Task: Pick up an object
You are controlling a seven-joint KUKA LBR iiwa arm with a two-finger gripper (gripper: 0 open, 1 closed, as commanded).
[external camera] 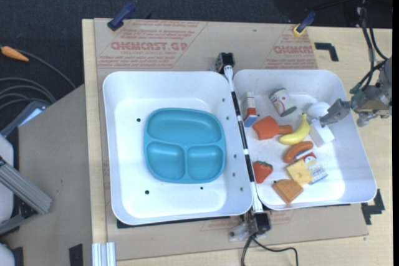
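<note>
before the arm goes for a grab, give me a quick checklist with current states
1. Gripper in view at the right bin's right side: ok.
2. Finger state readable: cannot tell.
3. Anything held already: cannot tell.
4. Targets available in right bin: ok; banana, strawberry, cracker and small can lie there.
5. Banana free to grasp: not ok; it touches the orange piece and the sausage.
6. Blue divided tray sits in left bin: ok.

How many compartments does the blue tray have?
3. The blue tray in the left bin has one wide compartment across its far side and two smaller ones side by side along its near side.
</note>
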